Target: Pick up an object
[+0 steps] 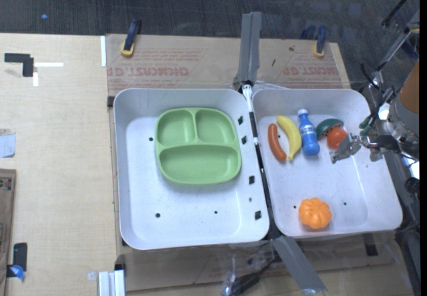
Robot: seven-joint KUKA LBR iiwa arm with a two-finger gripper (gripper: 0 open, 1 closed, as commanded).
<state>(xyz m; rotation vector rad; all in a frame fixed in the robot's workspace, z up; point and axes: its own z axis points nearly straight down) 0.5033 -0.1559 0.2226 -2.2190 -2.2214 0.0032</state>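
Gripper [345, 148] sits at the right of the frame, over the right-hand bin [380, 218], just beside a small red and green object [332, 132]. From where I stand I cannot tell its opening; the tool end is small and blurred, and nothing can be made out in its hold.

Candidates in that bin: a red sausage [273, 142], a yellow banana [289, 137] and a blue bottle [308, 133], packed side by side in a row at centre right of the frame. An orange pumpkin [315, 213] lies well apart, lower right. The left bin [133, 221] holds a green divided plate [198, 145].

Risks, as I judge them:
- The red and green piece lies just beside the bottle. A descent there could nudge the bottle and shift the row.
- Sausage, banana and bottle are nearly touching, so there is little gap for a finger; a close could catch two or slip off.
- The banana is curved and the bottle round; either may roll out of a pinch.
- The pumpkin is free-standing but wide and rounded, possibly too broad to grasp.
- The bin's right wall is near the tool, so there is some chance of scraping it.
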